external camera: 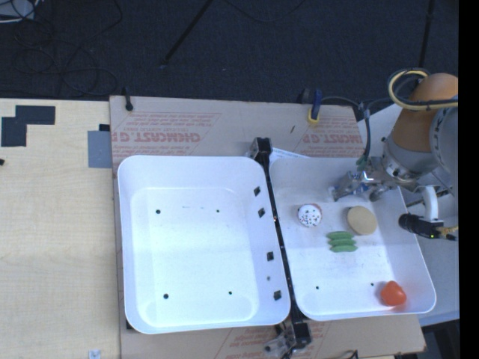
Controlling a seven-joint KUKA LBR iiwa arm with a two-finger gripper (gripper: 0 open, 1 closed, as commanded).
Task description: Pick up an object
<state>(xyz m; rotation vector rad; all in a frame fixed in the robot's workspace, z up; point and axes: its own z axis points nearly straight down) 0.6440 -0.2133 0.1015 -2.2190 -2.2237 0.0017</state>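
Observation:
The right bin (419, 275) holds several small things: a white ball with dark speckles (309, 215), a tan round disc (361, 220), a green pod-shaped piece (341, 241) and a red-orange rounded object (392, 293) near the front right corner. My gripper (356, 184) hangs over the back part of this bin, just behind the tan disc and right of the speckled ball. Nothing is visible between its metal fingers, and their spread is hard to read from this angle.
The left bin (142, 200) stands beside the right one, with a black divider strip (273, 230) between them. Both rest on a cardboard sheet (187, 129). The grey arm with its orange band (419, 118) reaches in at the right edge.

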